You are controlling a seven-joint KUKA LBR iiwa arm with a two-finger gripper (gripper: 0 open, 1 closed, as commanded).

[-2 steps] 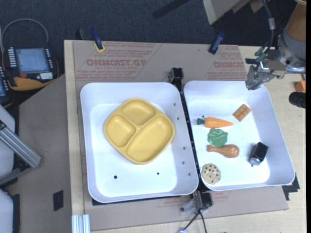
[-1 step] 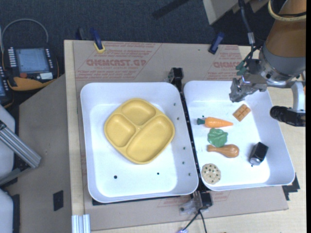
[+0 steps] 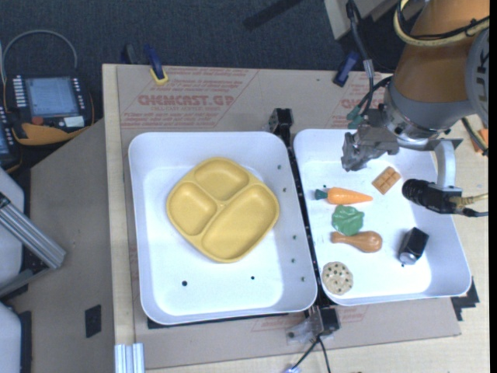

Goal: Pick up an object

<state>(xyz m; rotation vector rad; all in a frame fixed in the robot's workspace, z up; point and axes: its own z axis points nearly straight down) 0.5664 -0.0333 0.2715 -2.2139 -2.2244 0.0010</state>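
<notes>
Gripper (image 3: 359, 155) hangs above and just right of the carrot (image 3: 349, 196); finger state cannot be told. Centre over the carrot, then descend straight.

A grey arm (image 3: 435, 92) is banded in glossy orange above the wrist; a dark metal gripper (image 3: 359, 152) is fitted below, apparently with thin cables looped alongside.

The brown board (image 3: 233, 92) under the bins bears faded red print reading "CHEMCAST GP".
</notes>
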